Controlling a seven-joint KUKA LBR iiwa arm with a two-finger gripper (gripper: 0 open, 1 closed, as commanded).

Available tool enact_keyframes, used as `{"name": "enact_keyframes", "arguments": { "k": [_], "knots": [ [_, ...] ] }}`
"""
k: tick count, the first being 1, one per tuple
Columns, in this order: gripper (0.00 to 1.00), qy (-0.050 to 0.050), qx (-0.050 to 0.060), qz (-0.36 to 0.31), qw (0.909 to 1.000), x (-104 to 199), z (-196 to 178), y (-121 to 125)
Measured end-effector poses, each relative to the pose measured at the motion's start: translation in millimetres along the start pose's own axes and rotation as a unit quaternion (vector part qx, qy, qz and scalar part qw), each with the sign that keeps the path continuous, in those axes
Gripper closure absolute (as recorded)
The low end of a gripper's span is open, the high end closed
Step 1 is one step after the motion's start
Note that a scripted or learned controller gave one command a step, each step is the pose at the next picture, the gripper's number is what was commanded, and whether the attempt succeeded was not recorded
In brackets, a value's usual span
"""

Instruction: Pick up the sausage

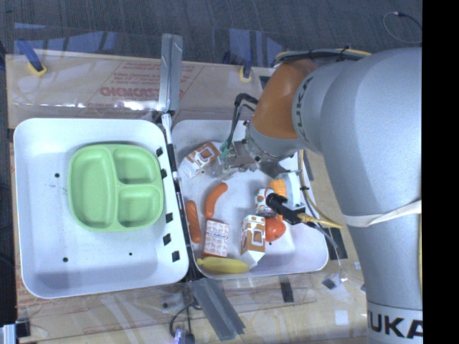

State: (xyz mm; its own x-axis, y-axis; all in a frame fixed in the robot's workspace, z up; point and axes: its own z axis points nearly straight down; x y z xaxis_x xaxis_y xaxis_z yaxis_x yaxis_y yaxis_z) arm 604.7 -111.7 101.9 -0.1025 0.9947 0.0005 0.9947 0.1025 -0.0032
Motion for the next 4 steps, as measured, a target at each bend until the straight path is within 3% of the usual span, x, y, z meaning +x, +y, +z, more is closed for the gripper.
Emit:
{"name": "enact_keyframes", "arguments": {
  "k": [1,2,3,4],
  "knots": [
    [0.0,0.0,0.0,0.0,1.0,0.1,-0.1,0.0],
    [0.0,0.0,0.0,-0.039,0.9992,15.6,11.0,-45.4],
    [1.0,0.0,0.001,-0.042,0.9991,15.1,1.2,-45.3],
    [1.0,-0.001,-0.001,0.072,0.9974,-25.4,-22.4,-72.1]
  ]
}}
